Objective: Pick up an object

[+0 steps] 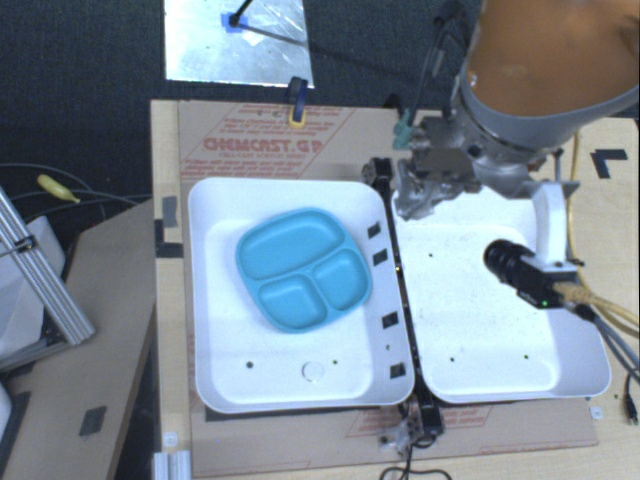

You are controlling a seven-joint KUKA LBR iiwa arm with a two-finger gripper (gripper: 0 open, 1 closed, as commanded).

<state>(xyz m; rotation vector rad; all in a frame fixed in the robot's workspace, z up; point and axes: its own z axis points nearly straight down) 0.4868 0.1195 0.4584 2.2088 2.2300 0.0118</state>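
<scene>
On the bench (170,298), the left bin (215,368) holds a blue three-compartment plate (303,269), lying flat near its middle. To its right, the right bin (470,358) sits alongside, touching. The gripper (415,203) hangs over that bin's upper left corner; whether its fingers are spread cannot be told.
</scene>
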